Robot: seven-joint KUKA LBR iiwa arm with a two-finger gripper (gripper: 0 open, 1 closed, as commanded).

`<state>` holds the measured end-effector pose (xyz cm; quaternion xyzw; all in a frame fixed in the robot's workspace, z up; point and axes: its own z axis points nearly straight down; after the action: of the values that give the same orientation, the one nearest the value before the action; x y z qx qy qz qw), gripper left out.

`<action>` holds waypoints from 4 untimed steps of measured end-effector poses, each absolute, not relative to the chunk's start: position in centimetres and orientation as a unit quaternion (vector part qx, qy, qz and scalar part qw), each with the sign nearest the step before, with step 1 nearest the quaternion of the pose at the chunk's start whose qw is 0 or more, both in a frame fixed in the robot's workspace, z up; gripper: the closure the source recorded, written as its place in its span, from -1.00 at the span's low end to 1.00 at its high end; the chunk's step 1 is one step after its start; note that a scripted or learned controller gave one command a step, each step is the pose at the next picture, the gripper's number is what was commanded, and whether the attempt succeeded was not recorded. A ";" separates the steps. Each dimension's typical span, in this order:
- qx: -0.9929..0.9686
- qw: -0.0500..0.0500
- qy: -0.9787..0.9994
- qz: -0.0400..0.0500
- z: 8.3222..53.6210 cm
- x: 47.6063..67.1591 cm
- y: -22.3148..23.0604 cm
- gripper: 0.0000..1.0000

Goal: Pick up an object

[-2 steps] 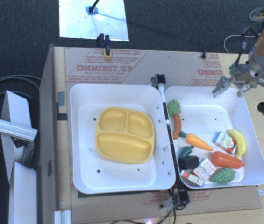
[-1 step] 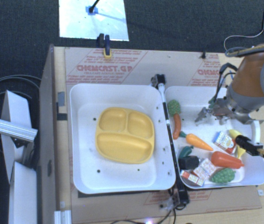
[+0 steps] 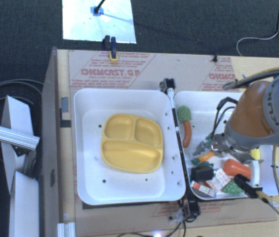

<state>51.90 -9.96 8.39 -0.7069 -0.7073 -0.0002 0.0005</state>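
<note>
My gripper (image 3: 211, 146) hangs low in the right bin (image 3: 203, 100), under the orange-banded wrist (image 3: 250, 115). It is just above a small orange carrot-like piece (image 3: 206, 157). To its left lie a red sausage (image 3: 186, 133) and a green leafy toy (image 3: 183, 113). An orange-red object (image 3: 236, 168), a black block (image 3: 202, 173), a white and red packet (image 3: 214, 181), a green piece (image 3: 233, 187) and a yellow piece (image 3: 255, 154) crowd the bin's near end. The arm hides the right part of the bin.
The left bin (image 3: 87, 132) holds a yellow divided plate (image 3: 132, 142). A black rod (image 3: 176, 127) runs along the divide between the bins. Cables (image 3: 270, 197) trail at the right bin's near corner.
</note>
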 end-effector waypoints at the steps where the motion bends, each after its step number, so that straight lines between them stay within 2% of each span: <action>1: -0.707 -0.001 -0.707 -0.001 9.4 52.0 -10.0 1.00; 2: -0.707 -0.002 -0.707 0.000 17.1 50.8 -17.5 1.00; 3: -0.707 -0.001 -0.707 -0.001 17.1 50.8 -17.4 -1.00; 4: -0.706 -0.009 -0.708 -0.004 9.9 57.0 -12.2 -1.00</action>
<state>57.01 -12.17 9.93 -0.7064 -0.7077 -0.0038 -0.0086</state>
